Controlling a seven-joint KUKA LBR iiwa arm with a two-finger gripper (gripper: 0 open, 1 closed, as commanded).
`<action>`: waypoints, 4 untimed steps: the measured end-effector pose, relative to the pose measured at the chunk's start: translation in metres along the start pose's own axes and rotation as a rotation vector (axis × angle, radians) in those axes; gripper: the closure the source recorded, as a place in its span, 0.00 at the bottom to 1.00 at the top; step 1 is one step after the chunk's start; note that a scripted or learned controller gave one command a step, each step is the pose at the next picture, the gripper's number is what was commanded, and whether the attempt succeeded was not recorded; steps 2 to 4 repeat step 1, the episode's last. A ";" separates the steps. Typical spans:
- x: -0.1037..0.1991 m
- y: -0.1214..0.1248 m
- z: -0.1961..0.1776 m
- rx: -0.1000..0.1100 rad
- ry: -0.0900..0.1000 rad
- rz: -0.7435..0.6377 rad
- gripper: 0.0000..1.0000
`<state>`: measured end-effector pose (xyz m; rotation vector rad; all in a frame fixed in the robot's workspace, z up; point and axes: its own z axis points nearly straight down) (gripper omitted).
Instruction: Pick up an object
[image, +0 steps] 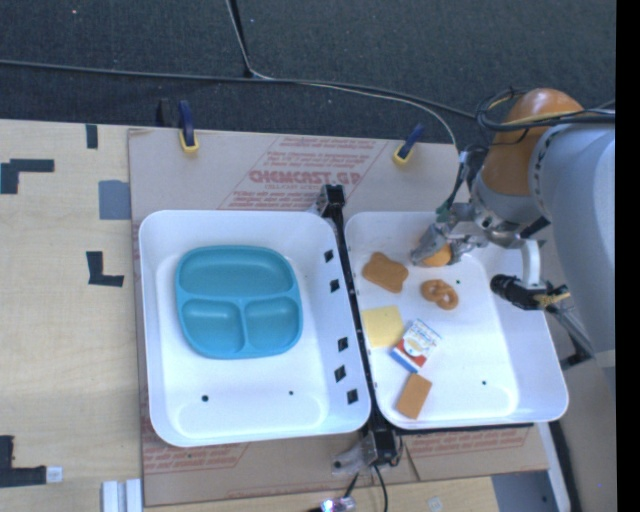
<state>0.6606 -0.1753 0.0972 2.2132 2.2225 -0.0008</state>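
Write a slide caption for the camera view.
Gripper over an orange item in the right bin; blue tray in the left.

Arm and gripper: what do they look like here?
The arm is a bulky grey cylinder with an orange band above the wrist. Dark cables loop around the wrist. The gripper is small, grey metal.

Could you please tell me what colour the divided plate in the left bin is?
The divided plate is teal blue, seen plainly in the camera view.
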 end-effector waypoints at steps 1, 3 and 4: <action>0.002 0.002 -0.064 -0.002 0.003 0.002 1.00; 0.002 0.002 -0.064 -0.002 0.003 0.002 1.00; 0.002 0.002 -0.064 -0.002 0.003 0.002 1.00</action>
